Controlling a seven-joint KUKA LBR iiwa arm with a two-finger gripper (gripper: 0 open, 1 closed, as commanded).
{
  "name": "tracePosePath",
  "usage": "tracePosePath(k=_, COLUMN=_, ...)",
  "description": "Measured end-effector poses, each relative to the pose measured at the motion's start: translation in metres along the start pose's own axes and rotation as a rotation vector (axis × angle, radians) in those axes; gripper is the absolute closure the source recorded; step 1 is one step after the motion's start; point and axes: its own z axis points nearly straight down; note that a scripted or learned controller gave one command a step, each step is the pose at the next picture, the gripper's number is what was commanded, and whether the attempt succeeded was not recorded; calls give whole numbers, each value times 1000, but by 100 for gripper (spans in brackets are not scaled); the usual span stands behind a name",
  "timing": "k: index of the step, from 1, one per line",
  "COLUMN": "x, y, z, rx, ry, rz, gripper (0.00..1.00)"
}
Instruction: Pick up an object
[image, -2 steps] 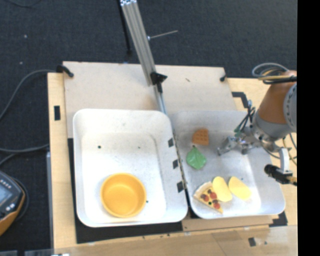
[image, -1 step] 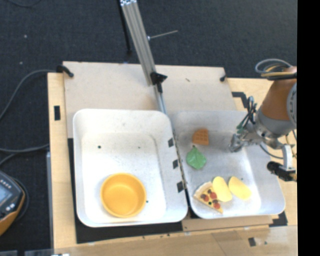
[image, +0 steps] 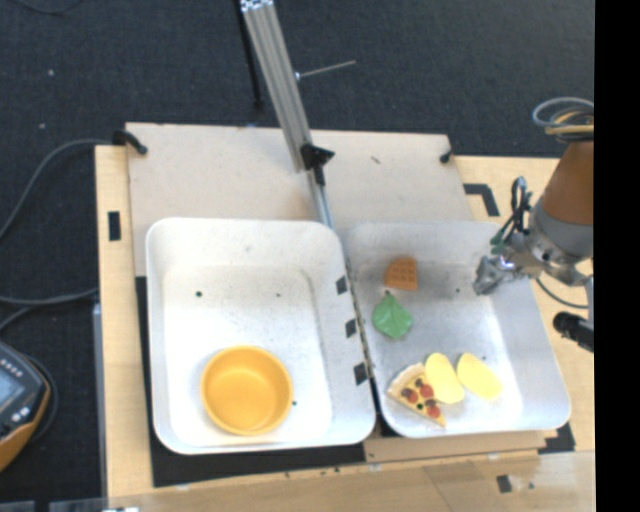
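1. The grey arm with its orange band (image: 572, 188) comes in from the right, and its two-finger gripper (image: 487, 274) hangs over the upper right part of the right-hand shallow white bin (image: 520, 395). Whether its pincer is released or clenched cannot be told at this size; nothing shows between its tips.
2. The right bin holds four small toy pieces. A brown waffle-like square (image: 401, 274) lies near the bin's upper left, well to the left of the gripper.
3. Just below it sits a crumpled green leaf-shaped piece (image: 392, 318), close to the bin's left wall.
4. Toward the near edge lies a pizza-slice piece (image: 418, 396), pale crust with red and dark dots, its point aimed down and right.
5. Touching the slice's upper right is a pale yellow rounded piece (image: 442, 378), and just beside that a brighter yellow oval piece (image: 479, 377).
6. The left-hand white bin (image: 250, 260) holds a round orange-yellow bowl (image: 246, 389), upright, in its lower left part.
7. A slanted metal rail (image: 285, 95) rises from between the two bins at the back.
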Motion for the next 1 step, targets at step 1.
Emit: tracePosePath(k=1, x=8, y=4, z=-50, rx=-2, ry=0, rz=-3, gripper=100)
